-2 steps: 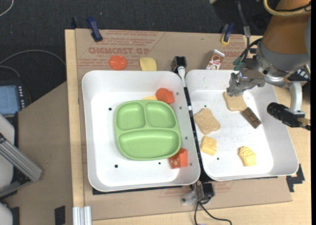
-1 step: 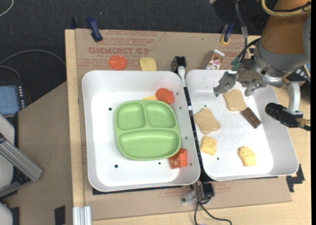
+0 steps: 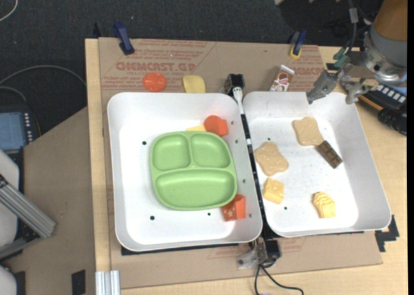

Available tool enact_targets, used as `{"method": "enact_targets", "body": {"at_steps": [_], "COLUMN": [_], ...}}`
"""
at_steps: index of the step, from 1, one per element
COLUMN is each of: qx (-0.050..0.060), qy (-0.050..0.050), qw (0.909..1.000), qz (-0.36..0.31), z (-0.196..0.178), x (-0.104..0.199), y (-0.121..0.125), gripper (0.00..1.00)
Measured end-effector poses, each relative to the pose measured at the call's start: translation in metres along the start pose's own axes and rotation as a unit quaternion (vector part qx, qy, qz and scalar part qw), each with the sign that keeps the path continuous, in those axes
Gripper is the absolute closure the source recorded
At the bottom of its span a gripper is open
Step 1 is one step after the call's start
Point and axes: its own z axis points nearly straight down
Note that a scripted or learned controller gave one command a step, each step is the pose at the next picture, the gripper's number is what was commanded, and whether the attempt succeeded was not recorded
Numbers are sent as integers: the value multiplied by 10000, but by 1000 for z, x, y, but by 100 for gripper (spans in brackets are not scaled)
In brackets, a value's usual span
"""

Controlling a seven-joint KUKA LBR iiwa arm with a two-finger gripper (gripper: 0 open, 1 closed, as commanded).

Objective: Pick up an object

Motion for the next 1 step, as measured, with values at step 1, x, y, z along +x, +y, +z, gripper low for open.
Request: {"method": "enact_targets", "body": {"at_steps": [1], "qx": [94], "qy": [26], "qw": [10000], "qz": [14], "z": [95], "x": [-45], "y": [-12], "gripper": [0]}}
